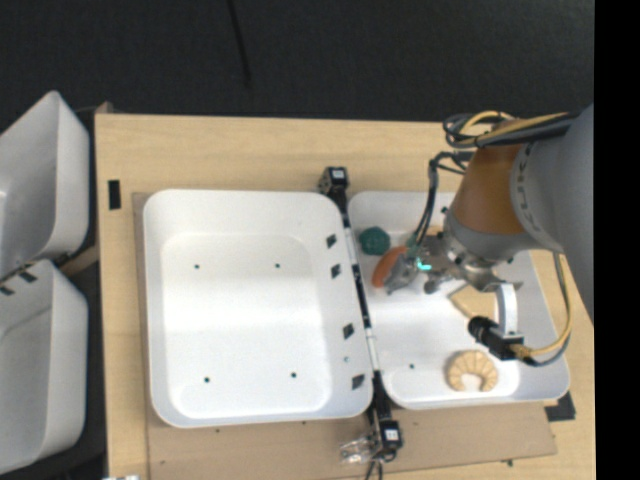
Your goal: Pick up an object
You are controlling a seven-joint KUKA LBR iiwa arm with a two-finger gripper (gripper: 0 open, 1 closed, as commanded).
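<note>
In the right bin (420, 378) lie a small teal object (374, 239) near the divider, an orange-red object (387, 266) just below it, a tan flat piece (468, 299) and a croissant-shaped pastry (472, 371) near the front. My gripper (414, 271) hangs low over the right bin, right beside the orange-red object, and its dark fingers partly cover that object's right side. The arm's grey and orange wrist (490, 193) hides the bin's back right part.
The left bin (240, 303) sits beside the right one, with black clips (352, 298) along the shared divider. A black cable (500, 338) loops over the right bin's right side. White containers (40, 268) stand off the bench's left edge.
</note>
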